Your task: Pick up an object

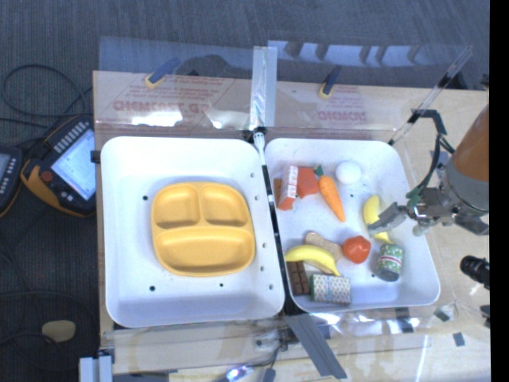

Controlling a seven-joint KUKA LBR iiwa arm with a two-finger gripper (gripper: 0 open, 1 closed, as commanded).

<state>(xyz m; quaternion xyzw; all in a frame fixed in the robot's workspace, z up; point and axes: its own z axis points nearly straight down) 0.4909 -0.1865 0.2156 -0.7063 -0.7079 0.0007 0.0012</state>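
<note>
Nearest in the right bin [413, 289] lie a chocolate bar [297, 277] and a patterned box [330, 289], with a small can [389, 261] to their right. Just beyond — a banana [312, 256] and a tomato [357, 248]. The gripper [390, 217] hangs over the bin's right side beside a yellow piece [371, 209]; whether it is wide or narrow I cannot tell. Farther back lie a carrot [332, 197] and a white ball [348, 172]. The left bin [119, 213] holds a yellow divided tray [203, 228].

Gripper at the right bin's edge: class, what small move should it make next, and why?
Probably lower slightly toward the small yellow piece. The gripper sits beside it at the right bin's right side with nothing between its fingers, so that is the nearest pick.
</note>
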